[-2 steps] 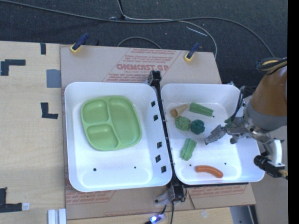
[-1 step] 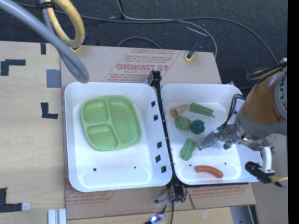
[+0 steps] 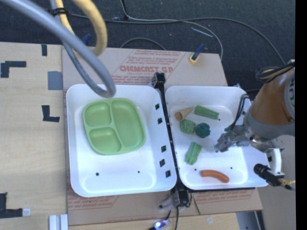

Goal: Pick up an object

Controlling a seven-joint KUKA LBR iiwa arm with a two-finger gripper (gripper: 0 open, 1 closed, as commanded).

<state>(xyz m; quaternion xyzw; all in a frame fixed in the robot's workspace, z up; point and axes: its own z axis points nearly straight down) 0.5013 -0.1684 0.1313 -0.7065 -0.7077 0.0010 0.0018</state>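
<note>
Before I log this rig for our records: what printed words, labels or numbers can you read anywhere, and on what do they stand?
"CHEMCAST GP" in red, on the cardboard sheet behind the two bins.
The smaller red lines above and below it on the same cardboard are too blurred to read.

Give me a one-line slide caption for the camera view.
Gripper low over the right bin, near toy food items; green tray sits in the left bin.

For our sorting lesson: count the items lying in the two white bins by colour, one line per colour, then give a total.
Green: 5 (divided plate, long piece, knobbly piece, darker round piece, ridged piece)
Orange: 1 (sausage)
Tan: 1 (cone)
Total: 7
</note>
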